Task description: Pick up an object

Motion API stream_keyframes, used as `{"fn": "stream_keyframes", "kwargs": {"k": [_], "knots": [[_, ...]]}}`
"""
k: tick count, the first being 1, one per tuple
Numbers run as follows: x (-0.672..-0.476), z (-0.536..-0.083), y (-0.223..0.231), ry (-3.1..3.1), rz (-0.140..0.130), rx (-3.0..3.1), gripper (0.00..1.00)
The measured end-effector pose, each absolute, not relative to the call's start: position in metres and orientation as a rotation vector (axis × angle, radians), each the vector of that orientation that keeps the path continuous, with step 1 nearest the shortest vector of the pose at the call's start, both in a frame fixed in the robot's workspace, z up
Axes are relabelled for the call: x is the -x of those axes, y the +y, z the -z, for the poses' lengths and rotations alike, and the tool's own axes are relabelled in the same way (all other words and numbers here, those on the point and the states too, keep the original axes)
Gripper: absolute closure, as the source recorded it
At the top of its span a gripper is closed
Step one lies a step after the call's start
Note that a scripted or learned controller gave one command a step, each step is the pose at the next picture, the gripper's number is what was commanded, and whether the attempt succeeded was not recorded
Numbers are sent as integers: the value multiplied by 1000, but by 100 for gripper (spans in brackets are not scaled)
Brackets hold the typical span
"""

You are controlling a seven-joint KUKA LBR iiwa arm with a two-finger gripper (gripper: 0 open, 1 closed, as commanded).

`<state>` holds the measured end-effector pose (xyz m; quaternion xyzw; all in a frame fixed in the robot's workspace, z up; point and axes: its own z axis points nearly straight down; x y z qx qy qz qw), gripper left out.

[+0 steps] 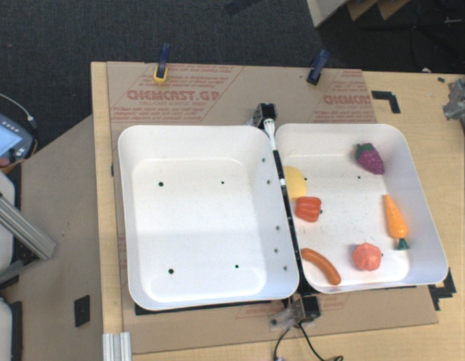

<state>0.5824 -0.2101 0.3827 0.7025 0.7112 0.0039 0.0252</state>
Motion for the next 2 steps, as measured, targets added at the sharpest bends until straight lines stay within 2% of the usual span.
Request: {"fn": "stream_keyframes", "kwargs": {"k": [2], "knots": [[-584, -404, -210, 2194, -14, -2164, 100]]}}
